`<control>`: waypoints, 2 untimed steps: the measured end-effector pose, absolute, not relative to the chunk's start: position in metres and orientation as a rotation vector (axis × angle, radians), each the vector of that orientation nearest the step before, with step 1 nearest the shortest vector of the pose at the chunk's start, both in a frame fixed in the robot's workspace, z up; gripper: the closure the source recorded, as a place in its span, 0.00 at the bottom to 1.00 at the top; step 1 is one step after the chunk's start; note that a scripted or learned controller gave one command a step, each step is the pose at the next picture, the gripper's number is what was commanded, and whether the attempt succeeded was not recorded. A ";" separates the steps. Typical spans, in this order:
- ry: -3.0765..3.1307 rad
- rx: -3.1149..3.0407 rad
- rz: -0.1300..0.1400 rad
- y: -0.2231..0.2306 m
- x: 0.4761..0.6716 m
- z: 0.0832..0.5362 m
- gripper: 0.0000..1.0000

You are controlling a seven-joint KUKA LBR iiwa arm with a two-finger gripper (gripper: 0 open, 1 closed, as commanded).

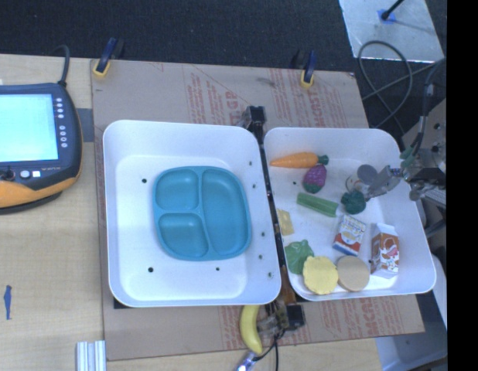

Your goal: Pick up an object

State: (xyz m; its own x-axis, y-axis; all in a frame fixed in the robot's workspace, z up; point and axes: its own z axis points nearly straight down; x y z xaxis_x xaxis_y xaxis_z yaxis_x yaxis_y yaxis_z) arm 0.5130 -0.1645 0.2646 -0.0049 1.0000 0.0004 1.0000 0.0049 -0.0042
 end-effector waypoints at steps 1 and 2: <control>-2.225 -2.211 0.008 -0.146 0.576 0.157 0.00; -2.227 -2.213 0.007 -0.115 0.637 0.093 0.00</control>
State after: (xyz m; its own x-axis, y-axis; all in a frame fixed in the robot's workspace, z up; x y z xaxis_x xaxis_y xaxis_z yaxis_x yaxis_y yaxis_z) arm 0.6368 -0.1146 0.0926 -0.0064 1.0000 -0.0014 1.0000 0.0064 -0.0048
